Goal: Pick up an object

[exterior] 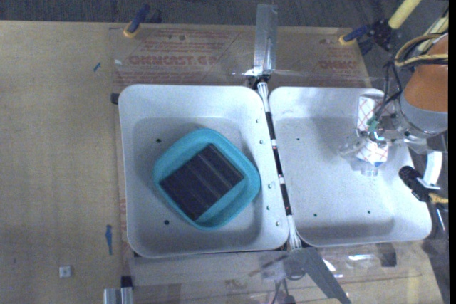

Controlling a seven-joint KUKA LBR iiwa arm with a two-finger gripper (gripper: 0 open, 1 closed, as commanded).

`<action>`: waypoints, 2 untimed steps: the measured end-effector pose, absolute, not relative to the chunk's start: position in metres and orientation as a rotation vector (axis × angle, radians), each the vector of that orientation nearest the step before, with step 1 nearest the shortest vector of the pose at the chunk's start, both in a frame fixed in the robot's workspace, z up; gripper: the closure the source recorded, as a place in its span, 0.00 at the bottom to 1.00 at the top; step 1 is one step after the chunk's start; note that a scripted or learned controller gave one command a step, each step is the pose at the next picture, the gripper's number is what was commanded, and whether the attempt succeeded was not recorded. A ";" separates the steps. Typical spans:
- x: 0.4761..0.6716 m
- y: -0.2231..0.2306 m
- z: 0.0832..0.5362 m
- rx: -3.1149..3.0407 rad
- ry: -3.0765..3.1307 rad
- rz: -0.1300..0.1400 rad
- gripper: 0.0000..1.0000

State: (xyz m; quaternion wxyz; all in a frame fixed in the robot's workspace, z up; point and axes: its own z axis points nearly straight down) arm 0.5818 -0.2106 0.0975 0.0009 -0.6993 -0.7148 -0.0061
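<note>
Camera view, looking down on the wooden bench [57, 153] at a slant. The grey arm with its orange band [427, 92] enters from the right edge and hangs over the far right part of the right-hand shallow white plastic bin [335, 217]. The claw [376, 142] sits low, amid cables and dark fittings; whether it is apart or together I cannot tell, the wrist and wiring crowd it.

Directly at the claw, touching or just under it, a small clear crumpled plastic item with blue and red marks [369, 153], pale and glossy, possibly a wrapper or small bottle; too blurred to name. Just behind the claw, toward the bin's far rim, a white cylinder with a red pattern [369, 110], perhaps a paper cup or part of the tool; unsure.

Well away from the claw, across the seam between the bins, the left-hand shallow white plastic bin [142, 110] carries a teal rounded-square plastic dish [242, 181], smooth and matte, lying flat and turned diagonally. Inside it a dark ribbed rectangular block [201, 181], black or charcoal, with parallel grooves.

Progress, as a judgement: the arm looks set at the clear item, so the approach seems done. No object is plainly seen lifted or pinched. Securing the thing and raising it clear of the bin floor appear left. The thin, slippery, crumpled material looks likely to slide or deform under a pinch.
</note>
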 end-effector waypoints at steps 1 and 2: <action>0.582 -0.210 0.107 -2.195 -2.246 -0.020 1.00; 0.628 -0.141 0.172 -2.059 -2.375 -0.001 1.00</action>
